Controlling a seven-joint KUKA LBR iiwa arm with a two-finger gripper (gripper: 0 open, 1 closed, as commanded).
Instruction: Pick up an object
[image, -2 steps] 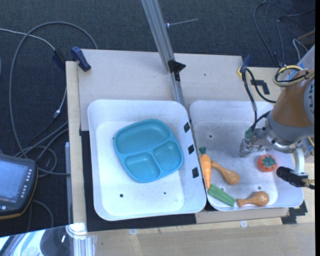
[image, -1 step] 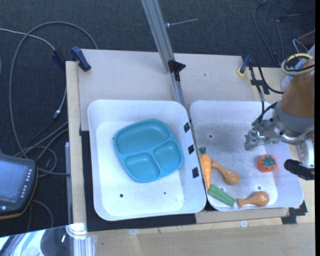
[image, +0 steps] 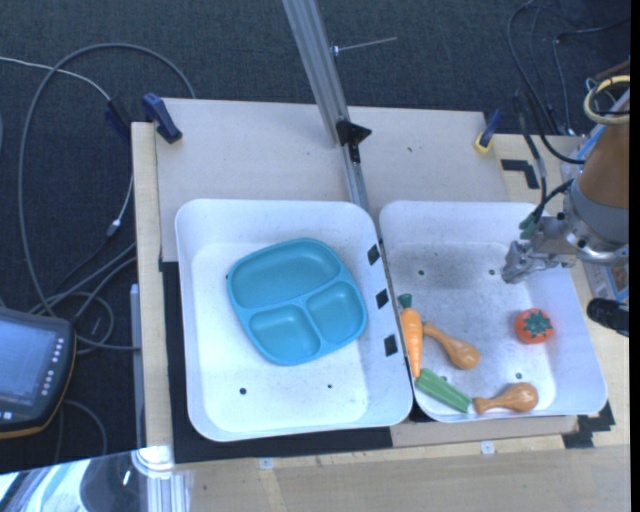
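The gripper (image: 522, 262) hangs over the upper part of the right bin (image: 450, 222), near its right wall, and I see nothing between its tips. So the step in hand, as I judge it, is the approach: no object is taken yet. Whether the fingers are spread or pressed together I cannot tell, because from this slanted view the metal tip is small and grey against the white bin.

All the things that could be picked lie in the lower half of the right bin. The tomato (image: 534, 326) is the nearest one, below the gripper and a little to its right, and it stands apart from the others. The carrot (image: 411, 337) lies along the left wall of this bin, with one drumstick (image: 452, 347) just beside it. A green piece (image: 441, 390) and a second drumstick (image: 509, 399) are near the bottom rim. The left bin (image: 200, 240) holds a blue tray (image: 297, 300).

The next move probably calls for the gripper to travel toward the bottom of the view, stop above one object, most easily the tomato, and then go down with the fingers on both sides of it. The round shape may slip out.

The arm (image: 607, 170) is cut off by the right edge, so its pose is hard to read.
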